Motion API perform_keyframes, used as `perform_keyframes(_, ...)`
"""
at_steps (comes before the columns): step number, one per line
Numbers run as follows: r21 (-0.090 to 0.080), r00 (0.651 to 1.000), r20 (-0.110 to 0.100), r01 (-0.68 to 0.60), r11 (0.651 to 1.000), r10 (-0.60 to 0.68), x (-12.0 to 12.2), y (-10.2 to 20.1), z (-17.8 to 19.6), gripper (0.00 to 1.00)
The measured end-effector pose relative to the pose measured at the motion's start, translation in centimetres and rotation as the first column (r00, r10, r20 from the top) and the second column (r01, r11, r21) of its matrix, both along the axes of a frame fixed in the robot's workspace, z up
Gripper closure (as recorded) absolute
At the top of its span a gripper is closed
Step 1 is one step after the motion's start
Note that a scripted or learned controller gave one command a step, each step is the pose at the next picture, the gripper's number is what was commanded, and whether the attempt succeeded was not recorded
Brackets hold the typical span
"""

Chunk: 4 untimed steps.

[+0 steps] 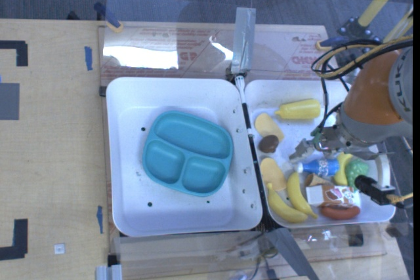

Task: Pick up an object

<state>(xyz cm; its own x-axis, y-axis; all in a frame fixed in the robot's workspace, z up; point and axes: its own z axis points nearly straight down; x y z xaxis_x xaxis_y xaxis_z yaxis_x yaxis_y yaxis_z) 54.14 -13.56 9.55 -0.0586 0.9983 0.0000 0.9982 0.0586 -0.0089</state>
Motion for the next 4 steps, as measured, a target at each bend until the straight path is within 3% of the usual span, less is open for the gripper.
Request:
perform_keyframes(1,-0.001,0.997,0.019,-0.075,0.997,0.075,-5.9,3.5,-0.7,0.0)
perform_keyframes(2,-0.002,0.997,0.025,-0.073,0.997,0.073,-5.7,3.5,0.3,1.0)
perform_keyframes(3,0.003,0.998,0.013,0.057,0.998,-0.057,-0.6,11.0,9.1,1.0)
perform_keyframes(4,-0.001,0.999,0.013,0.032,0.999,-0.032,-4.2,6.1,14.8,1.0)
